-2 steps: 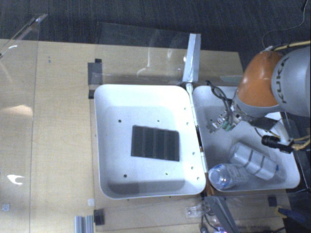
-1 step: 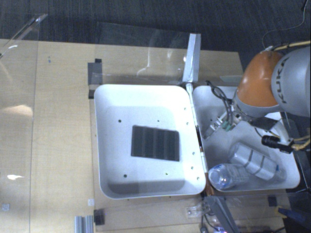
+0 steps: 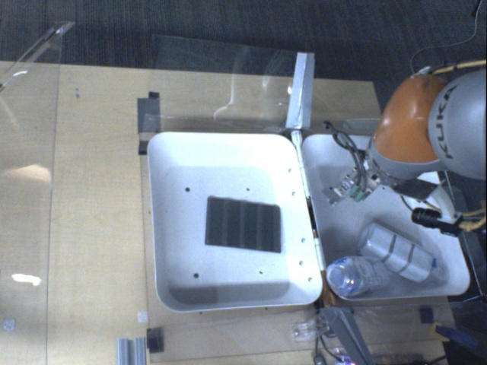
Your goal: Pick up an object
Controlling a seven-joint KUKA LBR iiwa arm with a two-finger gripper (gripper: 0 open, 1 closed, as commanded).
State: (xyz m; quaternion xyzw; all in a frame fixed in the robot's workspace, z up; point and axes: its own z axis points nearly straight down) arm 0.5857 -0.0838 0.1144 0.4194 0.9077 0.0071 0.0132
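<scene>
Gripper (image 3: 351, 188): low over right bin (image 3: 329, 158), finger state cannot be told | clear plastic bottle (image 3: 388, 261): lying in right bin's near part | left bin (image 3: 171, 166): dark ribbed pad (image 3: 243, 224)

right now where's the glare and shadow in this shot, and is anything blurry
In the camera view: glare streaks on the clear panel over the bench's left side; soft shadow along the left bin's near wall; the clear plastic bottle in the right bin looks hazy; the gripper is small and soft, its details hard to read.

Bright, even light — soft shadows; glare on bench (image 3: 30, 175).
</scene>
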